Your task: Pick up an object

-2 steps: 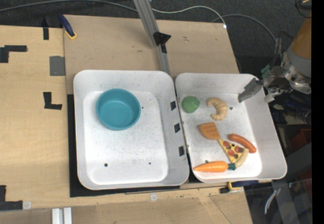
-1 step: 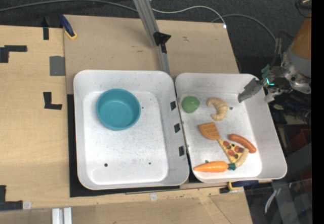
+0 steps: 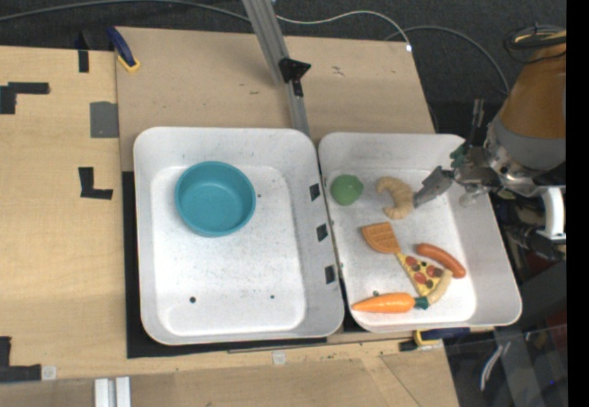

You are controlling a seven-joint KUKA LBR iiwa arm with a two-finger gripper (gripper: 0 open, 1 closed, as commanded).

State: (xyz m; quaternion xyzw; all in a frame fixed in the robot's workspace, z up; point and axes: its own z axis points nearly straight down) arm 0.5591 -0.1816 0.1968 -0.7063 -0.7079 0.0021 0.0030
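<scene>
A grey pincer [image 3: 425, 191] reaches in from the right, low over the right bin [image 3: 488, 239], its tip just beside a pale curved pastry [image 3: 398, 196]. Whether it is apart or together cannot be told. Nothing appears lifted, so the pick looks not yet done. Further out lie a green ball [image 3: 346, 190], an orange spatula-like toy [image 3: 381, 237], a pizza slice [image 3: 424, 275], a sausage [image 3: 442, 260] and a carrot [image 3: 384, 304]. The left bin [image 3: 156, 212] on the worktop holds a blue bowl [image 3: 215, 198].
</scene>
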